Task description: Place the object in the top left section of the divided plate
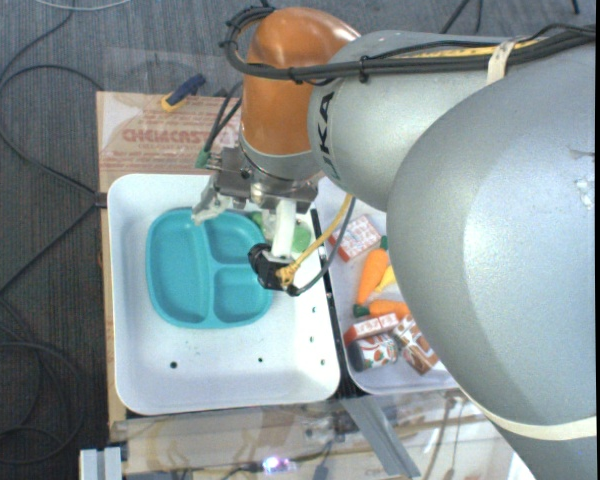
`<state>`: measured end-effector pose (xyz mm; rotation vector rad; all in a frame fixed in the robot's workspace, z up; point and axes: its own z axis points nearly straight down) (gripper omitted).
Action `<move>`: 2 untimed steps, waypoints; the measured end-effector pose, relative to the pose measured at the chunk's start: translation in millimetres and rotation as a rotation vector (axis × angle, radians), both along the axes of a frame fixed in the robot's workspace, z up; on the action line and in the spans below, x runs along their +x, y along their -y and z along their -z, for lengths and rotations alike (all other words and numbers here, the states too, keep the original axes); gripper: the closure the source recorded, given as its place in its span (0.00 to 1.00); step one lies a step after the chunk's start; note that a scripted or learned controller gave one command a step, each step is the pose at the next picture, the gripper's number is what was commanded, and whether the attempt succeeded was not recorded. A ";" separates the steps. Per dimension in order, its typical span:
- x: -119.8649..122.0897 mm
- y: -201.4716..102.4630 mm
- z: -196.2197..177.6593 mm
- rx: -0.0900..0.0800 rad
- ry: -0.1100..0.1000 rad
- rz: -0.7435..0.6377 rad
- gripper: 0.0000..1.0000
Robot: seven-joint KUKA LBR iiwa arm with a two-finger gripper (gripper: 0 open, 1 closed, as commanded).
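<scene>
A teal divided plate lies in the left white bin, with one long section on its left and two smaller ones on its right. My gripper hangs over the plate's upper right section, below the orange wrist band. It is open: one white finger stands at the plate's top edge and the other at its right rim. A small green object shows just right of that finger, at the plate's edge, not between the fingers. The arm hides part of it.
The right bin holds an orange carrot, red-and-white packets and several other small food items. A black part with a yellow cable hangs over the plate's right side. A cardboard sheet lies behind the left bin.
</scene>
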<state>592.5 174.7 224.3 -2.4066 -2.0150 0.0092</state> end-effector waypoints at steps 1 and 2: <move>0.0 -0.2 -6.8 -0.001 -0.005 -0.001 1.00; 0.0 0.0 -6.8 -0.001 -0.005 -0.001 0.00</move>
